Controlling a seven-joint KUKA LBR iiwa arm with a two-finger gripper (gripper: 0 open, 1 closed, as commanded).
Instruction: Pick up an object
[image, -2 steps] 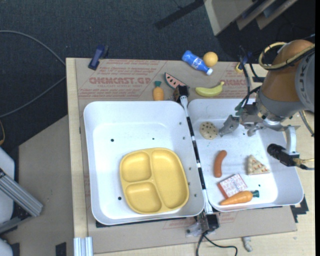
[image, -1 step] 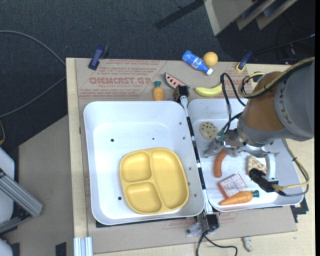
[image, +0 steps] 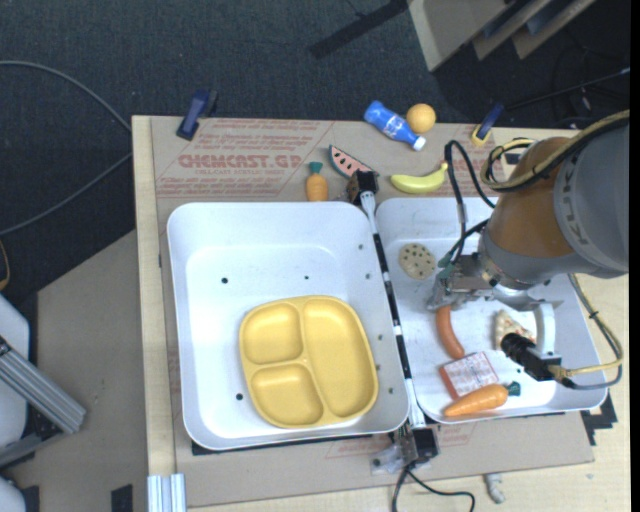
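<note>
White plastic forms two shallow bins side by side on the bench. Left bin (image: 200, 250): one yellow three-compartment tray (image: 307, 358), lying toward the near right corner, with bare floor along the far and left walls. Right bin (image: 400, 215): one cookie (image: 416, 260), one sausage (image: 449, 331), one red-and-white packet (image: 469, 373), one carrot (image: 476, 401) and one pale item (image: 513, 326), too small to identify. The sausage's long axis runs from far-left to near-right; the carrot lies nearly parallel to the near wall, leaf end to the right, just beside the packet. Arm and gripper (image: 452, 288) cover the middle of the right bin; the gripper sits just above the sausage's far end, near the cookie, and whether its jaws are apart or together cannot be told. Beyond the bins, on the cardboard: one small carrot (image: 317, 186), one watermelon slice (image: 345, 160), one banana (image: 418, 180), one blue bottle (image: 393, 124), one orange ball (image: 421, 117).
</note>
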